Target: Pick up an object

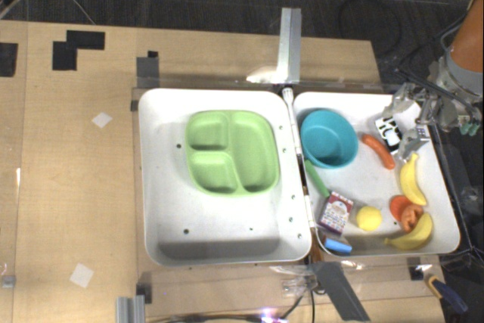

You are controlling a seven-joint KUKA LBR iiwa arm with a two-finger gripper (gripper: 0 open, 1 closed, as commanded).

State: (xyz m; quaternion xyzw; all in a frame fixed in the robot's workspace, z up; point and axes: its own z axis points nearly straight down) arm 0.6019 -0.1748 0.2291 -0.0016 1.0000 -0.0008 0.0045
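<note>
On the bench [68, 185], two shallow white bins sit side by side, their inner rims touching. Left bin [162, 185]: one light green plate [231, 151] with three compartments, lying flat near the middle. Right bin [435, 193]: a mixed lot. A blue bowl [329, 138] stands upright at the far left corner, its mouth facing up. An orange carrot [378, 151] lies slantwise just to the right of the bowl. A small yellow banana [409, 181] lies near the right wall, curved, and a second, larger banana [412, 233] curls along the near right corner. A red-orange pepper [403, 211] sits between the two bananas, touching the larger one. A round yellow lemon [369, 218] rests near the middle of the near side, just beside a small purple-and-red box [335, 212] that stands tilted. A green stick-like piece [316, 179] lies along the left wall, and a small blue piece [338, 245] lies at the near left corner. The gripper [404, 125] hangs over the far right corner of the right bin, above the carrot's far end and the small banana, its wrist carrying white and black parts; how far its jaws stand apart cannot be told, and nothing can be seen held by it. The grey arm with its orange band [467, 49] enters from the right.
</note>
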